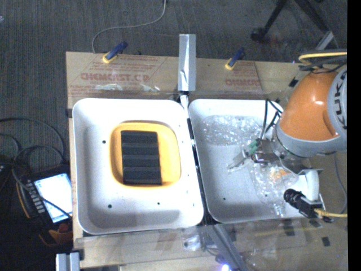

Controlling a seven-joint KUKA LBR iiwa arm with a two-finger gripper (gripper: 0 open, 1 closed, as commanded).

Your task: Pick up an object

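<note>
**Camera view: arm low over the right bin, target among clear wrap**

Camera view was taken from above at a slant, and the likeliest target was judged to be the crumpled clear plastic (pixel 231 130) lying in the right bin (pixel 225 205), spread across its far half and trailing down toward the near right corner. A small orange-tinted item (pixel 278 174) was seen inside the wrap near the bin's right wall; what it was could not be made out. The gripper (pixel 252 153) was placed low over the bin's middle right, with metallic parts and a green fleck visible at the tip. How its jaws stood could not be told, and nothing was seen held between them.

The plastic was judged to lie both just beyond the tool toward the far wall and beside it toward the near right corner, so a short shift either way would be called for. No clear long axis was offered by the wrap; a slippery, yielding grasp was expected.

The arm's orange band (pixel 309 109) and grey wrist covered the bin's right edge, and a black cable connector (pixel 299 201) hung over the near right corner, which might snag the wrap.

In the left bin (pixel 90 208), well apart across the divider, a yellow tray (pixel 115 151) holding a black ribbed block (pixel 141 157) was seen. Two blue clamps (pixel 114 51) were fixed at the bench's far edge.
</note>
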